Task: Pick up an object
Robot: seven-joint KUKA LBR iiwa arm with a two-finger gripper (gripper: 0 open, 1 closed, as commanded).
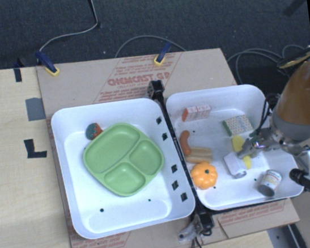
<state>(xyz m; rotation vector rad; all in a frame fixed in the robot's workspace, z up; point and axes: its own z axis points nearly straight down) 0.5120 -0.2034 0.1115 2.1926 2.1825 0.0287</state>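
Gripper (249, 148) at the end of the grey arm (299, 109) is low in the right bin (214, 96), beside a yellow block (238, 142) and a white block (233, 165); whether it is spread or pressed together cannot be told. Candidate objects all lie in this bin: the two blocks look small, rigid and light, best taken across their flat sides. An orange pumpkin (204, 175) is round and ribbed, probably prone to slipping. A hot dog (193, 149) looks like smooth toy plastic. A small can (269, 182) lies tilted near the front wall. A speckled sponge (237, 124) appears soft. In the left bin (71, 178) rests a green divided plate (123, 159), matte and shallow.
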